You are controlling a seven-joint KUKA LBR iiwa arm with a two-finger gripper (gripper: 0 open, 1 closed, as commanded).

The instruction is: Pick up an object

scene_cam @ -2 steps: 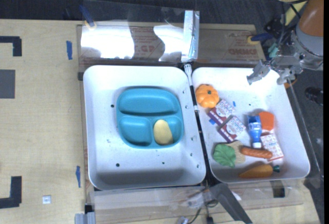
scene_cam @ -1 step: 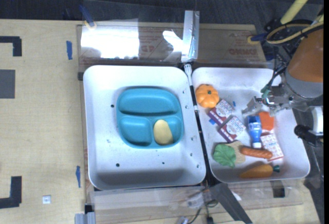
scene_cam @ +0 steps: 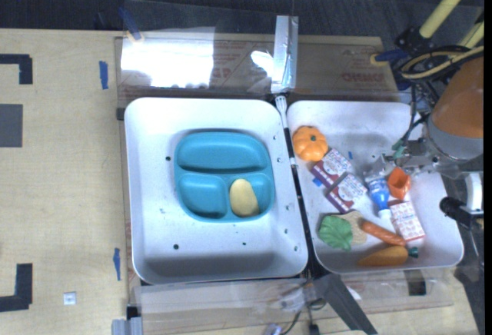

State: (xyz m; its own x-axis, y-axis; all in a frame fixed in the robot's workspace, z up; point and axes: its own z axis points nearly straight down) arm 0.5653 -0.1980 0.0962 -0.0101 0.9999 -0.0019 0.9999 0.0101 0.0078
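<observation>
Hovering gripper (scene_cam: 390, 159) (finger state unclear) sits just above the orange cup (scene_cam: 397, 182).

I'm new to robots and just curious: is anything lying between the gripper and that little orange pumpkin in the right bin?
Nothing blocks it from above. The gripper sits over the right bin, and the pumpkin lies to its left by the divider. A patterned packet lies between them on the bin floor.
</observation>
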